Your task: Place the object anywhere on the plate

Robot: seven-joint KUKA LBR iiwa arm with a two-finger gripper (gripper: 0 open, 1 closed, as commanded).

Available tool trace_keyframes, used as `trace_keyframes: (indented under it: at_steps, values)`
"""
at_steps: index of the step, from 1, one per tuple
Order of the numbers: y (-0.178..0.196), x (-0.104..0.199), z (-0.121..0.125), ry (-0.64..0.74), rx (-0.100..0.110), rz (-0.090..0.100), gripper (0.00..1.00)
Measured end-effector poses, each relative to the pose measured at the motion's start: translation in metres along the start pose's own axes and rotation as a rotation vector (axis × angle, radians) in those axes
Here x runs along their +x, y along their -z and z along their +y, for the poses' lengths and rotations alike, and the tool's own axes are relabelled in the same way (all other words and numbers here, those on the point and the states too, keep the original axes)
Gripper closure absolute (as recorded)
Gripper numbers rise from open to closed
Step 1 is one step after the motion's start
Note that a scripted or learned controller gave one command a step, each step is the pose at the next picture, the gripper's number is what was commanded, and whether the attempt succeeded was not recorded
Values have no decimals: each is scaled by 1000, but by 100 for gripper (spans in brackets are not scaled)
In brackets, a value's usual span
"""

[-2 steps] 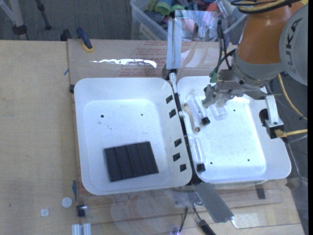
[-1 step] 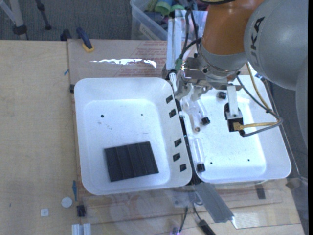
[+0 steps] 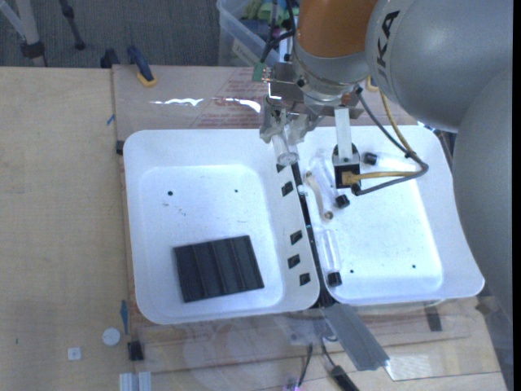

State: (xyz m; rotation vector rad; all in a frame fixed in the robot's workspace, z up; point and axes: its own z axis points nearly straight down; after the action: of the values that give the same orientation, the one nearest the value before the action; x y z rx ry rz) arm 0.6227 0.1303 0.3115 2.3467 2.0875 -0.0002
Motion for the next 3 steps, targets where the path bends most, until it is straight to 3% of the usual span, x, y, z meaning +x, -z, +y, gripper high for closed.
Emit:
trace_keyframes:
  at_steps: [1,2,3]
  values:
    - [-50,46,34,36,-2,0,100]
    - [-50,47,34,37,-2,0,0]
    - [-39,48,35,39,-6,1,100]
